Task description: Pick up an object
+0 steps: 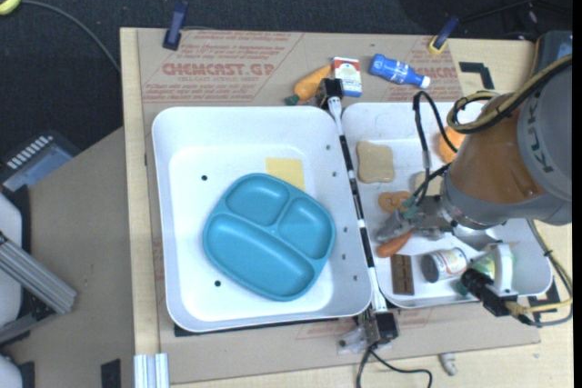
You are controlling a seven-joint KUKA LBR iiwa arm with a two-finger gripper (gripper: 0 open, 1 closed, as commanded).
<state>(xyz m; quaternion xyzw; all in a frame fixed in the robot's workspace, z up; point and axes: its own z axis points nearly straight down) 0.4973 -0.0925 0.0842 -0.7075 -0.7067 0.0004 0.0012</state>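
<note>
Low in the right bin [536, 282], the tool [406, 218] reaches among small items; whether it grips anything cannot be told.

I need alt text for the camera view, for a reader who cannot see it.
A grey and orange robot arm reaches from the right into the right white bin, its claw low over small toy items there. The left white bin holds a blue divided plate and a yellow slice.
</note>
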